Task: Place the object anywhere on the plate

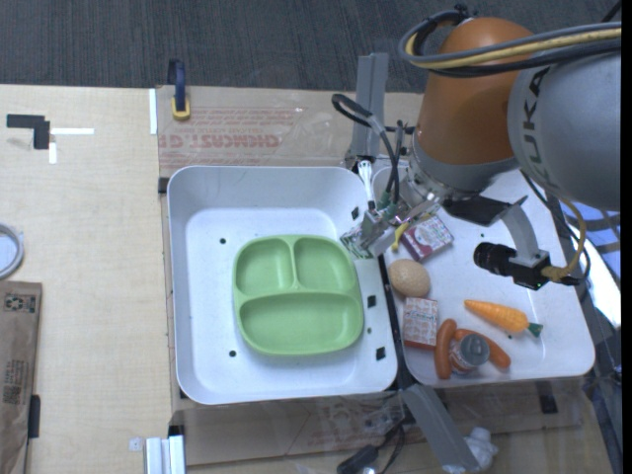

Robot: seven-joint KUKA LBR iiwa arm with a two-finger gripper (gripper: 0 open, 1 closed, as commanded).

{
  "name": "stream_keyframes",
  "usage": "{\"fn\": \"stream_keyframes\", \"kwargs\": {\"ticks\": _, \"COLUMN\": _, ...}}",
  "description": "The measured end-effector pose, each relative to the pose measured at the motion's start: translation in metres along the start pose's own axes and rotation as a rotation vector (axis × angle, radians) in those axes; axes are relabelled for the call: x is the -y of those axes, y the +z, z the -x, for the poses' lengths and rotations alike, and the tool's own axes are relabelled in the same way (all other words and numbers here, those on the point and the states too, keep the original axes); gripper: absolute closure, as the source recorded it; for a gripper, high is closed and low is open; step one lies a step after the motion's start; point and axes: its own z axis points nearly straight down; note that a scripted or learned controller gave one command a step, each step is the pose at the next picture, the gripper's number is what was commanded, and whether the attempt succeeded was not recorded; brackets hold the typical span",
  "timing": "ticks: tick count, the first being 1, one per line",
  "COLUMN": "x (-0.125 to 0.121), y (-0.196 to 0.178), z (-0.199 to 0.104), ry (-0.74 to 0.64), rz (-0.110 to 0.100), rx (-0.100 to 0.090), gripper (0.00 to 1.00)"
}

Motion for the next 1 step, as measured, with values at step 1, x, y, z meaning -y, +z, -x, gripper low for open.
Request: {"fn": "stream_keyframes", "kwargs": {"ticks": 1, "x": -0.0376, "y": 0.0933, "z": -0.0342, "ry": -0.024, "rz": -0.002, "rx": -0.001, "gripper": 1.00}}
